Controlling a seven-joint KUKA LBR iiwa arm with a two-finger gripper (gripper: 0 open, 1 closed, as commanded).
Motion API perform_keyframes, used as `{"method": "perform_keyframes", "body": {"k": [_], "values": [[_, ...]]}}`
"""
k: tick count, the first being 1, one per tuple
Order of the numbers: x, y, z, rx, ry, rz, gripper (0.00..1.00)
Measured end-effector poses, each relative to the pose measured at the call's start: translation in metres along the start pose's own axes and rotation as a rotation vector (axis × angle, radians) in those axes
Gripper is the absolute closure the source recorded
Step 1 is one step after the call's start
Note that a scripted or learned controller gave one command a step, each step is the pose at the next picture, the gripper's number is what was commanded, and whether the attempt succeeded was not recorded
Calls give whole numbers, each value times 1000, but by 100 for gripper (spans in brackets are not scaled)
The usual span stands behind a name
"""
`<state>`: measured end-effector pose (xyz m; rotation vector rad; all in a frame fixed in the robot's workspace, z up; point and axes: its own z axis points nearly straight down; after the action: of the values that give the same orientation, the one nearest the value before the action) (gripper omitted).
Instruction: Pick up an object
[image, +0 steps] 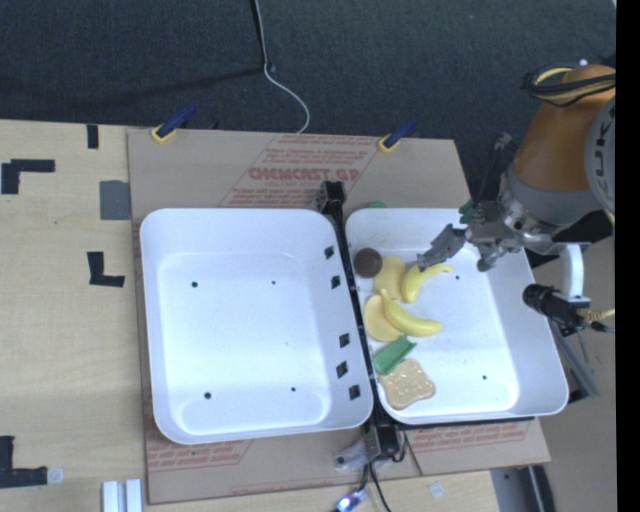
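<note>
In the right bin (500, 390) a pile of toy food lies against the left wall. It holds a brown ball (368, 262), a small yellow piece (412, 283), a yellow banana (408, 320), a green item (393, 352) and a tan toast slice (406, 384). My gripper (460, 258) hangs over the back of this bin, just right of the pile. It is open, with its fingers spread apart. The left fingertip (430, 262) is right at the upper end of the small yellow piece. Nothing sits between the fingers.
The left bin (160, 300) stands beside the right one, and a black clip divider (335, 200) joins them. Both rest on a cardboard sheet (290, 170). A black fitting (550, 300) juts over the right bin's right rim.
</note>
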<state>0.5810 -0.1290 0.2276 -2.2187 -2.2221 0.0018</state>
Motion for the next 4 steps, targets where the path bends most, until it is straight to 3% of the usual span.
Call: {"method": "perform_keyframes", "body": {"k": [1, 2, 3, 4], "values": [[-19, 75, 151, -1, -3, -2, 0], [-25, 11, 127, 3, -1, 2, 0], [-18, -28, 144, 0, -1, 1, 0], [15, -2, 143, -2, 0, -3, 0]]}}
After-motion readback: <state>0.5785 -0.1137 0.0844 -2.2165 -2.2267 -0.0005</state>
